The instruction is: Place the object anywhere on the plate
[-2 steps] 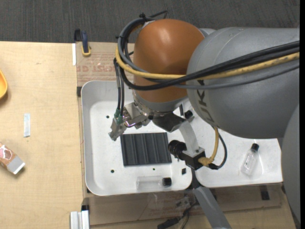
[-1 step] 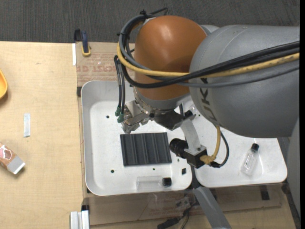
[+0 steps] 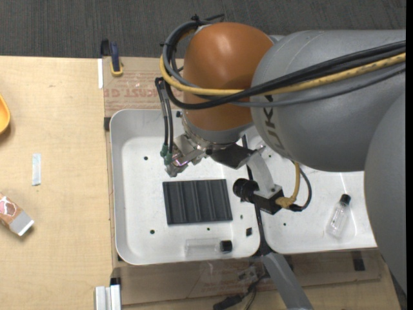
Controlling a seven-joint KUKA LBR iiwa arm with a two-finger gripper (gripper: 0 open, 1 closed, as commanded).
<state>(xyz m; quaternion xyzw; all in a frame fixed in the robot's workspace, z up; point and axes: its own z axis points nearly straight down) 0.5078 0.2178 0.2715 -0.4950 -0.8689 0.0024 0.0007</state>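
Hand: the hand (image 3: 175, 166) hangs low over the left bin (image 3: 129, 237), just above the far edge of a dark ribbed plate (image 3: 197, 201); whether it is wide or narrow cannot be told, since the wrist covers it.
Task thing: a small clear bottle with a black cap (image 3: 338, 215) lies in the right bin (image 3: 322, 241), well apart from the plate.
Edges: the plate lies near the middle of the left bin, white floor showing on its left and near sides.
Room: the left half of the left bin is open.
Around: a clear block with a black end (image 3: 208, 245) lies by the near rim; a small packet (image 3: 14, 216) lies on the counter (image 3: 58, 257).
In the way: the arm (image 3: 310, 102) spans the wall between the bins.
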